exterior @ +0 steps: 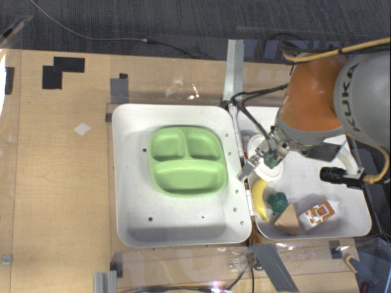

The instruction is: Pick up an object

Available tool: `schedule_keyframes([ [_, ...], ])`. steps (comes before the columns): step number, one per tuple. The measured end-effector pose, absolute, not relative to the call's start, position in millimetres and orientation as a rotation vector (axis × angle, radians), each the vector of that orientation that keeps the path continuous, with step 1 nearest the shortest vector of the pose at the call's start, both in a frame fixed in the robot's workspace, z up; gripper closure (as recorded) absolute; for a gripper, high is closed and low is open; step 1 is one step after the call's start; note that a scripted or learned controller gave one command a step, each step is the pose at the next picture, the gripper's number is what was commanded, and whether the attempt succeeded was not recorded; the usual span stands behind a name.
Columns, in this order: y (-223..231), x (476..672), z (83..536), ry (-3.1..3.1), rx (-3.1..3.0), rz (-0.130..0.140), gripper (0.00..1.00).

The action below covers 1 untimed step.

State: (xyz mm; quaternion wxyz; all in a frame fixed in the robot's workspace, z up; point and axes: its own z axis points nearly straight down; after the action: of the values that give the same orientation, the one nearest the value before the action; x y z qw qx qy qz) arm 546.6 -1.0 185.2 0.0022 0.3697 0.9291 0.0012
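The hand [267,157] hangs low over the left end of the right bin [360,224], close to the wall it shares with the left bin [131,163]. Whether it is apart or together cannot be told from this slanted view; its tip is a small cluster of grey and green-tinted parts, and nothing can be made out between them. Directly under and around it lies a white round object [269,170], partly covered by the hand. Just below that, a yellow banana-shaped object [259,199] lies along the bin's left wall. Beside it to the right sits a dark green object [279,201], touching or nearly touching a tan wedge-shaped block [288,222]. Further right lies a small white and orange carton [319,213], tilted. Above the hand rises the arm [366,96], grey with its orange band, with black cables running along it. In the left bin rests a green divided plate [185,160] with three compartments. Both bins stand on the pale wooden tabletop [55,182].
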Motion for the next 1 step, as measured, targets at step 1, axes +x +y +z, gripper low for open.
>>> schedule_keyframes([
  [1,-25.5,548.2,158.1,2.960,0.979,0.045,0.00],
])
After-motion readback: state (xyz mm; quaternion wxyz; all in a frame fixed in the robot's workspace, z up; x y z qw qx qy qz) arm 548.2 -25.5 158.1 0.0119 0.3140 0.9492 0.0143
